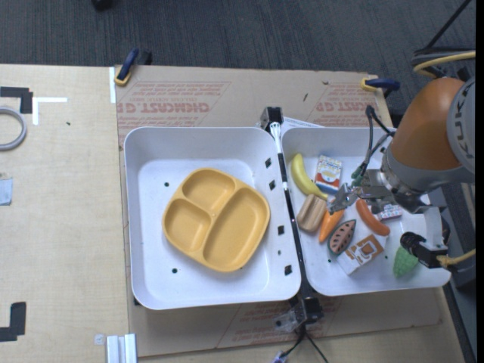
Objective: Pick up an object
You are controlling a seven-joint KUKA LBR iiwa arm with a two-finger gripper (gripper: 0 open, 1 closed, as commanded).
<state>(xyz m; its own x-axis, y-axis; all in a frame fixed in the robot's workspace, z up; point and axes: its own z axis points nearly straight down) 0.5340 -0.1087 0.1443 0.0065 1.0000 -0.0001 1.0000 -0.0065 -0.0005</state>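
Directly beneath the two-finger gripper (346, 197), whose grip state I cannot tell, I note a small orange plastic carrot (331, 224) in the right bin: judged light, rigid, slick; grasp across its mid-body.

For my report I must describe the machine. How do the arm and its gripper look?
The arm has a rounded orange band over a grey body with dark lettering at its edge. The gripper is small, of grey metal. Thin dark cables run along it, and yellow cable loops lie nearby.
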